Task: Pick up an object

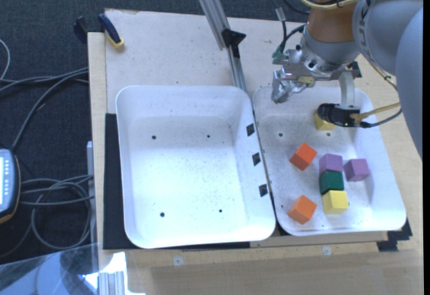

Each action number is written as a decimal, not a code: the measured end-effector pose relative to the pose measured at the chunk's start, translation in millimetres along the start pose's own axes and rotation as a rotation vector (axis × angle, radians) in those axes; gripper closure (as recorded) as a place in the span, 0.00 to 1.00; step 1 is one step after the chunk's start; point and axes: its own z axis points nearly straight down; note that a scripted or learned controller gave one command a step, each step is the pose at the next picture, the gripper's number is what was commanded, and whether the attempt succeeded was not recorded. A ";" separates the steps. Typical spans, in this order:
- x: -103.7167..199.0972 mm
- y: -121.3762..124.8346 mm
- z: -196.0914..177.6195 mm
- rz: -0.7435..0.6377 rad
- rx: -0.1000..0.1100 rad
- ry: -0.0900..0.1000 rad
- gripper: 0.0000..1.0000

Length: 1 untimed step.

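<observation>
I see my fingers [282, 91], spread or closed I cannot tell, over the right bin's [285, 134] far left corner, with the nearest orange block [304, 156] lying toward the bin's near edge from them.

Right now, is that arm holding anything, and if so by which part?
Nothing that I can see: the gripper hangs over the far corner of the right bin, and the coloured blocks all lie on the bin floor, apart from it.
</observation>
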 end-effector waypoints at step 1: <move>46.1 -28.3 1.8 0.000 0.000 0.000 1.00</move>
